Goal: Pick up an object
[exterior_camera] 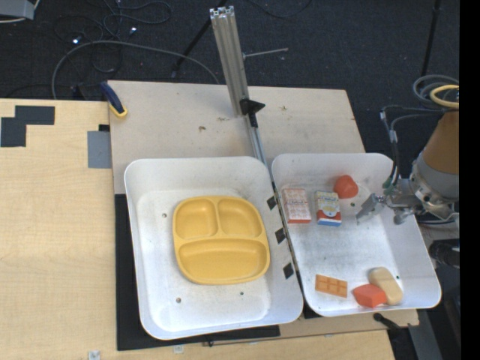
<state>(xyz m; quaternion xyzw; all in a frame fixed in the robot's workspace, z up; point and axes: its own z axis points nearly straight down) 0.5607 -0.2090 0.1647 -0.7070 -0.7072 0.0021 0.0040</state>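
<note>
Objects for picking lie in the right bin [420, 272]: a red ball-like piece [346, 186] near the far side, two small cartons side by side, one pinkish [295, 205] and one with a blue base [328, 208], standing close to the bin's left wall, and nearer the front an orange waffle-like block [331, 285], a red-orange wedge [369, 296] and a pale tan bar [385, 284] that touches the wedge. The cartons are just beside each other; the red ball sits up and to the right of them, near the end effector.

Beyond the bins an aluminium post [232, 62] rises from the table [300, 115], with a black bracket at its foot and a thin rod running down between the two bins. A blue-and-yellow tool [115, 100] lies at the table's far left corner. A light wooden panel [52, 223] covers the left side. Cables trail on the dark floor behind.

The left bin [150, 291] carries a yellow divided plate [220, 239], three compartments, all bare.

The arm [442, 156] enters from the right, over the right bin's edge. Its end effector [373, 204] is low over the bin's right part, fingers spread apart with nothing between them, right of the cartons and just below the red ball.
</note>
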